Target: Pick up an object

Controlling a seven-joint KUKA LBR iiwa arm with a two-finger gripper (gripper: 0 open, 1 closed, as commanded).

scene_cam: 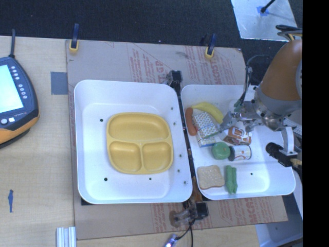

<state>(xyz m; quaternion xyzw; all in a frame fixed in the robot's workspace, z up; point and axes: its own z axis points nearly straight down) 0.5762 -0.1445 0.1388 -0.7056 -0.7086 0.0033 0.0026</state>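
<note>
Over at three o'clock on the tabletop (41, 189), the grey arm with its orange band (285, 71) leans into the right bin (267, 187), and its gripper (237, 118) hangs low over the clutter near that bin's centre. From where I stand I cannot tell whether the fingers are apart or together; the metal parts blur into the packets below them.

Just at the gripper's six o'clock lies a small brown-and-white carton (238, 135), and below that a little can (242, 153) lies on its side. A green round lid (221, 151) sits touching the can at its nine o'clock. Toward ten o'clock of the bin a yellow banana (208, 108) curves beside a patterned pouch (204, 123), with a reddish sausage (190, 121) lying along the bin's left wall. At six o'clock of the bin a slice of toast (210, 176) rests just beside a green pickle (231, 179).

The left bin (92, 189) holds a yellow divided plate (139, 142), near its middle. Far off at nine o'clock, a teach pendant (15, 99) rests on the tabletop, well apart from both bins.
</note>
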